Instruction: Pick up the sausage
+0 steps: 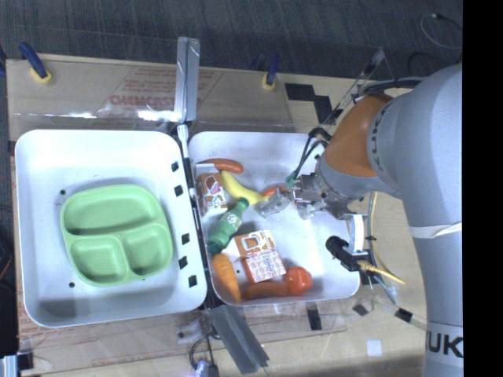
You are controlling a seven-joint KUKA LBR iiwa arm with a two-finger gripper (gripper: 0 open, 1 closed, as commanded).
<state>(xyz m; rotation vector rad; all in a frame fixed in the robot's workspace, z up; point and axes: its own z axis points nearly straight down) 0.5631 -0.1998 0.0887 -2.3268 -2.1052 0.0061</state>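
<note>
The grey arm point(416, 171), with its orange band, looms nearest the lens, reaching in from the right over the right bin point(330, 144). Its gripper point(277, 201) hangs low in the middle of that bin, close beside the banana point(236, 188) and the green bottle point(226, 225); whether the claw stands apart or together cannot be told here.

The sausage point(222, 166) lies at the bin's far left corner, up and to the left of the gripper, its long axis running roughly left to right along the back wall. The banana lies between the two. The sausage lies untouched, so the pick looks not yet made. The left bin point(31, 210) holds a green tray point(118, 234).
</note>
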